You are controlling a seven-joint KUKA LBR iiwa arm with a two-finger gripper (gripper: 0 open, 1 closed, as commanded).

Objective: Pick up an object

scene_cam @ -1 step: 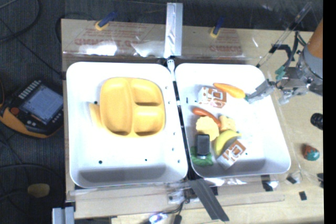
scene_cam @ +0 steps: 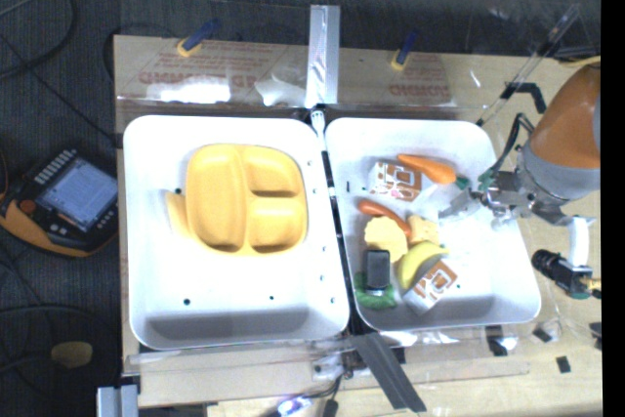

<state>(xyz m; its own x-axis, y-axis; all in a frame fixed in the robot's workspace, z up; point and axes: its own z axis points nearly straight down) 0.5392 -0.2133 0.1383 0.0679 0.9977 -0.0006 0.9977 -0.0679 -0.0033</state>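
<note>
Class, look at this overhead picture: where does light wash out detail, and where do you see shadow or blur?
Camera view: the white bins are bright enough that their walls lose detail; the yellow divided tray casts a soft shadow on its left; clear plastic behind the bins shows glare; the gripper looks slightly soft.

Grey arm [scene_cam: 562, 173] with a broad orange band, black cables, and a small metallic tool [scene_cam: 467, 201].
</note>
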